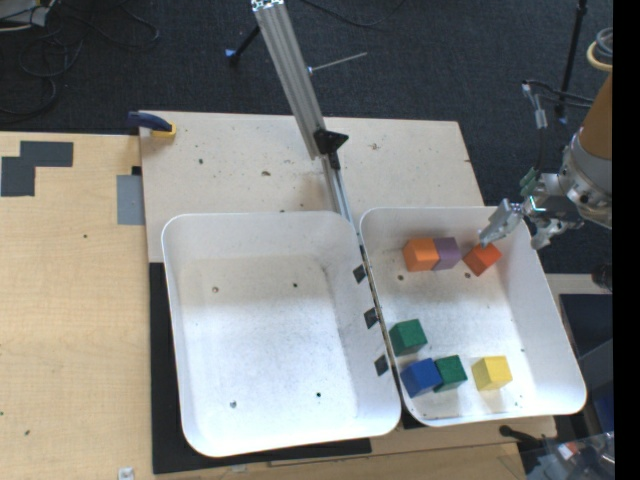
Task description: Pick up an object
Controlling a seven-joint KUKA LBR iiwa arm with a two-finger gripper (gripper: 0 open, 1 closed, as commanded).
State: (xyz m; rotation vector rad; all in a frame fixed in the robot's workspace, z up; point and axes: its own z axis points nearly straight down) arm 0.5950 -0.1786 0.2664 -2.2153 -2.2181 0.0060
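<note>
The grey arm reaches in from the right edge of the camera view, its two-finger gripper hanging over the upper right part of the right-hand shallow white bin. One grey finger slants down and to the left, its tip touching or just beside the small red-orange cube; whether the fingers stand wide or narrow, or close on anything, cannot be told from this slant. The red-orange cube sits tilted, turned corner-on so that its edges run diagonally to the bin walls; being a cube, it has no long axis to speak of. Just to its left lie a small purple cube and an orange cube, touching each other in a short row that runs left to right. Lower in the same bin, a dark green cube rests near the divider, and below it a blue cube and a second green cube sit pressed together, with a yellow cube just beside them toward the right. The left-hand white bin stands alongside on the pale speckled tabletop, and a slanted aluminium bar rises from between the two bins.
</note>
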